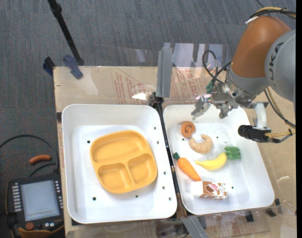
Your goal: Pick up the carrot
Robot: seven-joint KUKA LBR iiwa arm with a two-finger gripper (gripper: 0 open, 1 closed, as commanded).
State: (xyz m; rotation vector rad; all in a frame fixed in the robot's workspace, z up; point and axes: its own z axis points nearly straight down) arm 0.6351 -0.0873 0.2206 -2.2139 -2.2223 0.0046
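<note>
**Carrot lies low in the right bin, end effector open above it**

The carrot (188, 168) is a smooth, tapered orange cone with a small green stub at its upper-left end. It lies flat on the floor of the right bin (262, 182), close to that bin's left wall, its narrow tip pointing down and to the right. Just to its right sits a curved yellow banana (213, 161), and below it a small brown-and-white carton (212, 190) rests on its side.

Further up the same bin lie a pale, curled croissant-shaped piece (201, 144) and a glossy orange-brown ring like a doughnut (188, 129). A knobbly green broccoli floret (233, 152) sits right of the banana.

The end effector (212, 110) hangs over the upper edge of the right bin, well apart from the carrot. Its two metallic fingers (199, 108) are spread apart with nothing between them. The arm (260, 48) above it shows a rounded orange band and grey casing.

The left bin (72, 133), white and shallow with rounded corners, holds a matte yellow-orange plate (123, 160) divided into three compartments. Both bins rest on a brown cardboard-covered surface (106, 83).
</note>
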